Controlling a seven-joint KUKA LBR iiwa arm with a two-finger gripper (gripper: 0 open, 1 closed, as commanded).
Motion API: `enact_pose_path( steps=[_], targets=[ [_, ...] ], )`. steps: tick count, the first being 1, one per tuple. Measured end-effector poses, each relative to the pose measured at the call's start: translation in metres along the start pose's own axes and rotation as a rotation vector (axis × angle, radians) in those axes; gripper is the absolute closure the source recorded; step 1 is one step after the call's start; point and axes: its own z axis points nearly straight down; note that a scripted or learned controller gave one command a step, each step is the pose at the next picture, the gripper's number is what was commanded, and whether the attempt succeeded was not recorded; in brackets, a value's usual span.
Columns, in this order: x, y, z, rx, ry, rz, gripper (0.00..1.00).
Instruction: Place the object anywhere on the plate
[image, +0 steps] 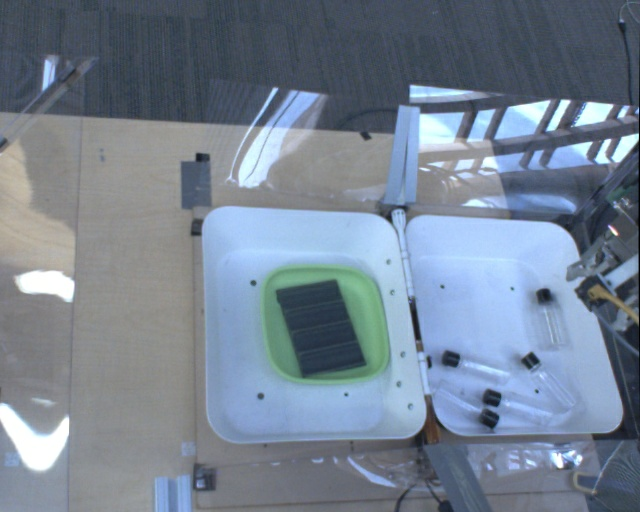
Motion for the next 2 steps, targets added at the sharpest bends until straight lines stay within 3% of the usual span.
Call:
enact_pose_path(
  steps=[1, 2],
  targets=[
    [-0.024, -0.013, -0.059, -0.002, 0.002, 0.075, 0.0],
    [-0.007, -0.004, -0.01, 0.001, -0.001, 0.099, 0.0]
  ],
)
